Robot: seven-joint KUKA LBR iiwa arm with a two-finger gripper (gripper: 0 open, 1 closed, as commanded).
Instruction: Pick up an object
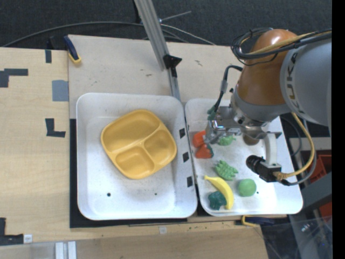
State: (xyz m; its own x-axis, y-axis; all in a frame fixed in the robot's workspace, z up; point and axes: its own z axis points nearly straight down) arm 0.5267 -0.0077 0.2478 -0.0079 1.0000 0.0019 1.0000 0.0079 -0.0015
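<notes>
Red-orange toy [200, 144], that's the piece closest to the action, lying at the left edge of the right bin [291, 201], hard against the wall shared with its neighbour. The arm [280, 74] looms over that bin from the right, and the gripper [218, 132] hangs just to the right of the red-orange toy and a touch above it in the view, so the nearest target lies left and slightly toward the camera. Whether its fingers are spread or closed, I cannot tell; the metal there is a blur, and nothing reads as held.

On to the containers. The left bin [89, 155] carries one yellow divided plate [139, 143], three compartments, sitting at a slant. The right bin is the busy one: a pale green piece [226, 140] tucked beneath the wrist, a green leafy toy [226, 170] below it, a banana [222, 189] running diagonally, upper left to lower right, a green ball [247, 187] to its right, and a small dark teal toy [216, 200] touching the banana's left side.
</notes>
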